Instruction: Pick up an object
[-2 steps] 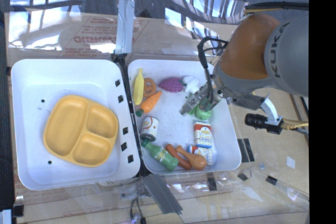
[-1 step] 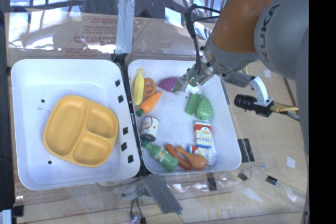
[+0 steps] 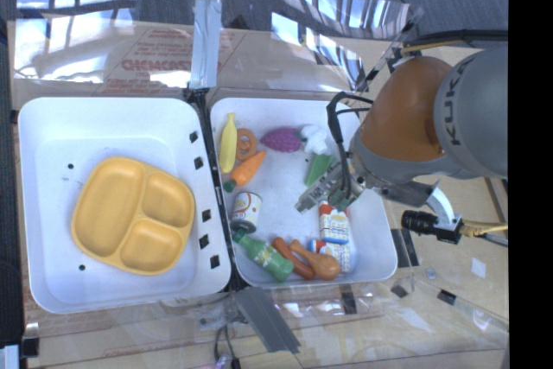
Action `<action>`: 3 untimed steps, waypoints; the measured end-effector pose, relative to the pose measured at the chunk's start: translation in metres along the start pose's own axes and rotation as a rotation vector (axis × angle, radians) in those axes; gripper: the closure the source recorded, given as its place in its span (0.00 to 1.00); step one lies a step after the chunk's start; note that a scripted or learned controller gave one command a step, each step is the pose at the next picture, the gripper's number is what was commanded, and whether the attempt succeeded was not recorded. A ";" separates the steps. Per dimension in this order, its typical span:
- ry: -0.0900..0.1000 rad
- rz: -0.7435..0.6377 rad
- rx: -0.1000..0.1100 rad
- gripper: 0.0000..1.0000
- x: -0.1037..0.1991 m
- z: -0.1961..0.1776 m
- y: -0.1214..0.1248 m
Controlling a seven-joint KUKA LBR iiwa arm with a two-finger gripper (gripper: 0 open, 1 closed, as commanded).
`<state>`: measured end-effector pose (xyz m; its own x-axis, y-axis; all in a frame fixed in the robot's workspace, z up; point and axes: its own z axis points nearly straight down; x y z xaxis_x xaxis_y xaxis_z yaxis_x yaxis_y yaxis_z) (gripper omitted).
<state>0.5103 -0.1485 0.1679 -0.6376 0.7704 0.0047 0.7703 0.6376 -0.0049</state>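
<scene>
My arm (image 3: 467,112) is a thick, rounded grey body with a broad orange band (image 3: 402,112) bulging above the wrist. I read white "KU" lettering on the grey shell at about three o'clock of the band. Black cables (image 3: 363,99) loop off the band toward ten o'clock. The gripper (image 3: 327,196) at eight o'clock is dull grey metal, small and angular.

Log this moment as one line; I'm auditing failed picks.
arm: over right white bin | pincer: low, above white tube-shaped bottle | grasp: unconfirmed | yellow divided plastic tray: left bin
</scene>
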 end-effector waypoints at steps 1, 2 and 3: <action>-0.010 0.103 -0.010 1.00 -0.056 -0.076 0.097; -0.004 -0.045 -0.003 1.00 -0.115 -0.004 0.094; -0.008 -0.057 -0.004 1.00 -0.119 -0.022 0.042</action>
<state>0.6186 -0.2128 0.1891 -0.6804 0.7328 -0.0028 0.7328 0.6804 -0.0006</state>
